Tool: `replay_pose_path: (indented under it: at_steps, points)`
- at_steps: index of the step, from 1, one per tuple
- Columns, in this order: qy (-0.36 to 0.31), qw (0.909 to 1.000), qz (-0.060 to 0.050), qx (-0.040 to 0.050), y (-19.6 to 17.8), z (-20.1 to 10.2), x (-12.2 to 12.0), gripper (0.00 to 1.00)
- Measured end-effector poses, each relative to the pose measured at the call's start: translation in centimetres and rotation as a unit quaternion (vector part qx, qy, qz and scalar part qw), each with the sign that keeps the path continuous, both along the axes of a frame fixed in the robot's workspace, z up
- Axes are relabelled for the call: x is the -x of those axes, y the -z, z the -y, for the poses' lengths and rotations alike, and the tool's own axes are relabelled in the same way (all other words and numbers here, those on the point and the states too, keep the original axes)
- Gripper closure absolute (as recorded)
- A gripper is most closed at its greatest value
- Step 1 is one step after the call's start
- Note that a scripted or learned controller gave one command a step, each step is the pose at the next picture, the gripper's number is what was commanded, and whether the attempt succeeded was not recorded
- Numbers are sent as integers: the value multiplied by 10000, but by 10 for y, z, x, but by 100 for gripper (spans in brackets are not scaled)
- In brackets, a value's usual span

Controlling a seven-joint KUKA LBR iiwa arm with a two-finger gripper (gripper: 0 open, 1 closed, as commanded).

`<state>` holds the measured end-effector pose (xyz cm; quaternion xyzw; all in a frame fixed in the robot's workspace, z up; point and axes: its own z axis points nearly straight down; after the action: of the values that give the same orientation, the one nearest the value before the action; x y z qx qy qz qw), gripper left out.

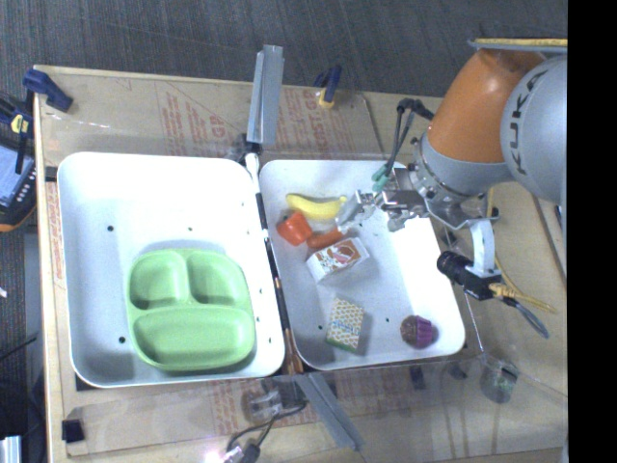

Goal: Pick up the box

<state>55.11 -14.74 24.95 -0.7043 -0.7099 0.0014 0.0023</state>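
A small white and red box lies tilted in the middle of the right bin. A second flat box with a green and yellow pattern lies nearer the bin's front edge. My gripper hangs over the back part of the right bin, just right of a yellow banana and up and to the right of the white and red box. Nothing shows in its grasp.
An orange-red piece and a red-orange carrot-like piece lie between the banana and the white box. A purple ball-like item sits at the bin's front right. The left bin holds a green divided tray.
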Motion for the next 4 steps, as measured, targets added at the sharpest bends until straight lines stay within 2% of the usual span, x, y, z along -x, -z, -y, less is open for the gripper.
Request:
replay_pose_path:
  at_steps: [1,2,3,4]
  points:
    - [-609,9981,0,2,51,-9,75,0]
    - [-116,9999,31,6,157,11,74,0]
    - [-146,9999,23,11,148,12,74,100]
    - [-151,9999,24,13,148,12,74,0]
